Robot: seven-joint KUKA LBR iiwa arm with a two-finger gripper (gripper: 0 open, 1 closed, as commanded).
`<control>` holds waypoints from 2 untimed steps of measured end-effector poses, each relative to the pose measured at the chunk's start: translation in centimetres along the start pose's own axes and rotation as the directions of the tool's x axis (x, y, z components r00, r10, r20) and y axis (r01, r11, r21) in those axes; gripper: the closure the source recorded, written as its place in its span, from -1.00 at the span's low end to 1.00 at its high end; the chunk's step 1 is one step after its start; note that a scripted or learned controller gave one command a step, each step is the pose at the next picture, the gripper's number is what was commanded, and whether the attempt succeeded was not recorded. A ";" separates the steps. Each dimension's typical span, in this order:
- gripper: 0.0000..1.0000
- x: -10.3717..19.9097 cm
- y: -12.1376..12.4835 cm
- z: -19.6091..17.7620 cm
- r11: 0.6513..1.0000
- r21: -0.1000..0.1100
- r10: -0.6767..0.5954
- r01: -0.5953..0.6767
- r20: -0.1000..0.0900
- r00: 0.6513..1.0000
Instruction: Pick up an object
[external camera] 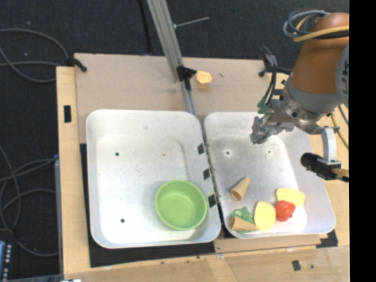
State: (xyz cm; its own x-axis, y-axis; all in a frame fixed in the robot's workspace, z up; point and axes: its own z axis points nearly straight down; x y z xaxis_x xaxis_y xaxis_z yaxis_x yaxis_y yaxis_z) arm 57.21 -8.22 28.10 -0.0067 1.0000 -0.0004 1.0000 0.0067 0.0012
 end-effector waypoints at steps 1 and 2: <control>1.00 5.2 0.3 1.7 1.000 0.001 0.001 -0.001 0.000 1.000; 1.00 10.4 -0.7 2.1 1.000 0.001 0.000 0.000 -0.001 1.000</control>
